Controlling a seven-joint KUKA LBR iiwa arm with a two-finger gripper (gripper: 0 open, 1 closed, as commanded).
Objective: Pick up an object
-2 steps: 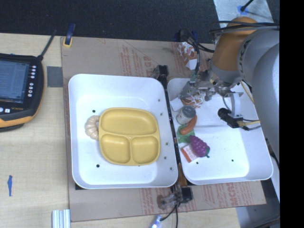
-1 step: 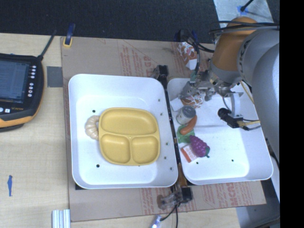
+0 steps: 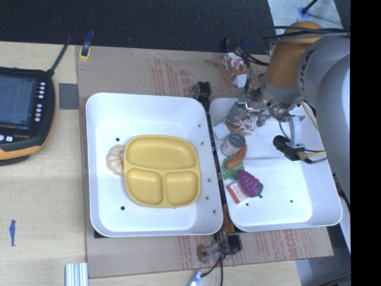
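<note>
A light wooden bench (image 3: 41,201) carries a brown cardboard sheet (image 3: 149,64) that covers its middle and reaches toward the far edge. On the cardboard sit two shallow white bins side by side: the left bin (image 3: 101,177) and the right bin (image 3: 297,210), their inner walls touching or nearly so. At the bench's left edge lies an orange-and-black handheld pendant (image 3: 24,115). A small blue mark (image 3: 12,232) shows near the front left corner.
</note>
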